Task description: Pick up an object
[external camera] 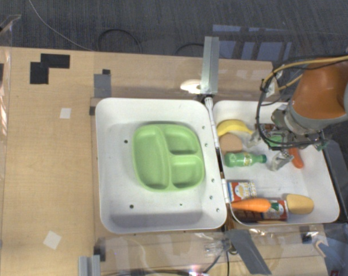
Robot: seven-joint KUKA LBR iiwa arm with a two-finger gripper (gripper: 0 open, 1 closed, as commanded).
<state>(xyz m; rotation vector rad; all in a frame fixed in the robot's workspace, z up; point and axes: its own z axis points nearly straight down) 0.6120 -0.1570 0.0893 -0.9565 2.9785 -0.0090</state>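
Nearest, the right bin [329, 203] holds a carrot [251, 205], carton [242, 189], green bottle [243, 160] and banana [234, 126] (hand [282, 157] just beside the bottle, fingers apart, gripping nothing). Left bin [111, 171]: green divided tray [167, 156].

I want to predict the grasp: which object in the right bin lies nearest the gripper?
The green plastic bottle lying on its side, beside the gripper; the orange carrot lies farther.
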